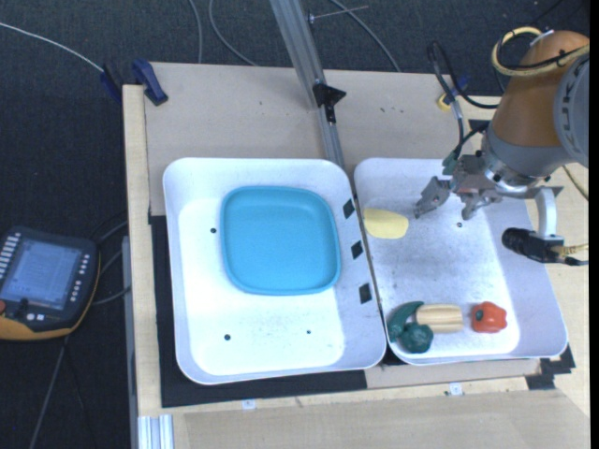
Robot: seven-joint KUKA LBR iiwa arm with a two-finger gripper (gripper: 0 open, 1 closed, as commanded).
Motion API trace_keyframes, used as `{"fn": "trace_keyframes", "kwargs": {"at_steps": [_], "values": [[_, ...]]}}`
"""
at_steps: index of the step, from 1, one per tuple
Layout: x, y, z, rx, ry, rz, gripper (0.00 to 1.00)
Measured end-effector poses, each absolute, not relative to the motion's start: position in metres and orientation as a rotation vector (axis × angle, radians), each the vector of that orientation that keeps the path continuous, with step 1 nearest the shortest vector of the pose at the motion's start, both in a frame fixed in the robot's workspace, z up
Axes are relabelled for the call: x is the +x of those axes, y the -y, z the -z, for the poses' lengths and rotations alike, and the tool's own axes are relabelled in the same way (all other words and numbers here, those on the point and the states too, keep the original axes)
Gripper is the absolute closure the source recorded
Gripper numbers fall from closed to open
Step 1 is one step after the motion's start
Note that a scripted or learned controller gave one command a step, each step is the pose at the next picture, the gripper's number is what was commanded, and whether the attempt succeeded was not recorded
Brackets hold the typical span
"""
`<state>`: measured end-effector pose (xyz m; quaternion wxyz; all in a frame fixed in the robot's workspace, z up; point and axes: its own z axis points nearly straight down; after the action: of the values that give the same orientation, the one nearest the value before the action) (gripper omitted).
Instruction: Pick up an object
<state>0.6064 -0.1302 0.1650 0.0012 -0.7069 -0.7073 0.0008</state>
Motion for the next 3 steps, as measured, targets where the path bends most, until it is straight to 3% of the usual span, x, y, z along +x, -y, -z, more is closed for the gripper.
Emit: {"fn": "trace_keyframes", "kwargs": {"at_steps": [1,2,3], "values": [[0.605,0.130,-0.103,-2.219,2.219,-0.004,0.00],[0.605,0.130,-0.095,-2.221,2.221,0.000,0.00],[0.605,0.130,-0.106,-2.222,2.223,0.002,1.00]]}}
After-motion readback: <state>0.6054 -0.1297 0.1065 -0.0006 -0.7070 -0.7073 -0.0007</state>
